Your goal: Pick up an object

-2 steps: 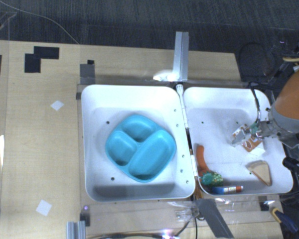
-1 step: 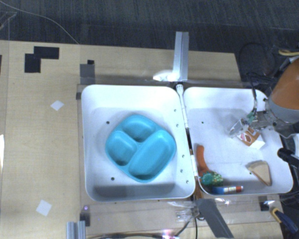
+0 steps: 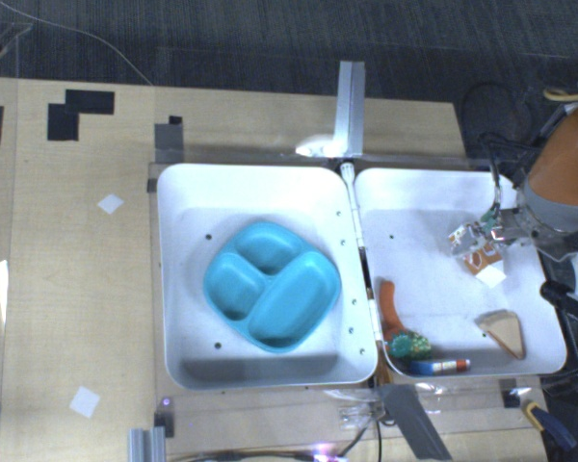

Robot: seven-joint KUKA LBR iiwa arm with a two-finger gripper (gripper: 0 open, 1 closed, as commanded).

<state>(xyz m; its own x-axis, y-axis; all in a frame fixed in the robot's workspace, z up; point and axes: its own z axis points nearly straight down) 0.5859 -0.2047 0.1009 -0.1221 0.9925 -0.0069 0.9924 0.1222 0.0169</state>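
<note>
On the desk (image 3: 67,306), the left bin (image 3: 178,354) holds a blue three-compartment plate (image 3: 272,285). The right bin (image 3: 414,200) has an orange carrot-like piece (image 3: 388,306), a green item (image 3: 408,345) and a blue-and-red marker (image 3: 438,365) by its near left corner, and a tan wedge (image 3: 504,332) towards the right. The end effector (image 3: 482,243) hangs low over the right bin's far right part, beneath the arm's orange band (image 3: 564,166).
</note>
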